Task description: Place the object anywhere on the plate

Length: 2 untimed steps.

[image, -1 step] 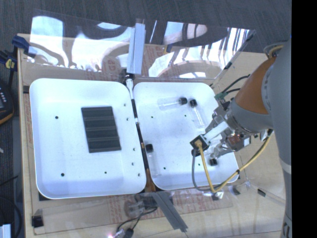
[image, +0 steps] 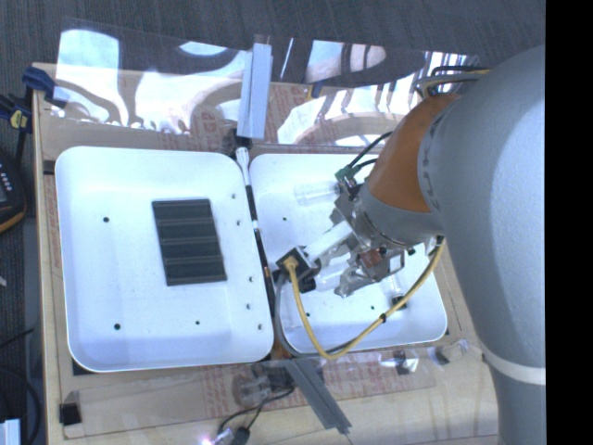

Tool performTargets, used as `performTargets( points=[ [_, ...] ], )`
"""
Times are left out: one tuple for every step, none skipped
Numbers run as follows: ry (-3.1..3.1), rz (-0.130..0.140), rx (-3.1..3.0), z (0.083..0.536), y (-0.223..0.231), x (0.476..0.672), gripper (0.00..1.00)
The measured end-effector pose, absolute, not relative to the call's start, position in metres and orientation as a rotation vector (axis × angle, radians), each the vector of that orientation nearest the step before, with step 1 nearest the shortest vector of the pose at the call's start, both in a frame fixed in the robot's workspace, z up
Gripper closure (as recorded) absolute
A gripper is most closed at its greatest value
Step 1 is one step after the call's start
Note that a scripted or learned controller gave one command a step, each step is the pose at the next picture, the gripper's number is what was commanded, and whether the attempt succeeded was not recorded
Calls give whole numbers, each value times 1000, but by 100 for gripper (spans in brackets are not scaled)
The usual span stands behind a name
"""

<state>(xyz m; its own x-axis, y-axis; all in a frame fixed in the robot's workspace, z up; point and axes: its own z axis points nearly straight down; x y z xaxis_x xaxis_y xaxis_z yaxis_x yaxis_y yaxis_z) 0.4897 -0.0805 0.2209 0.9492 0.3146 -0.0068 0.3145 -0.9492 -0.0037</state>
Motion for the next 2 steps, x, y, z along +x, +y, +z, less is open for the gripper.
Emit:
performTargets(
  points=[
    [-339,12,-3123,189,-1,544,100],
    [-322,2,-3125,191,54,643,100]
  ],
)
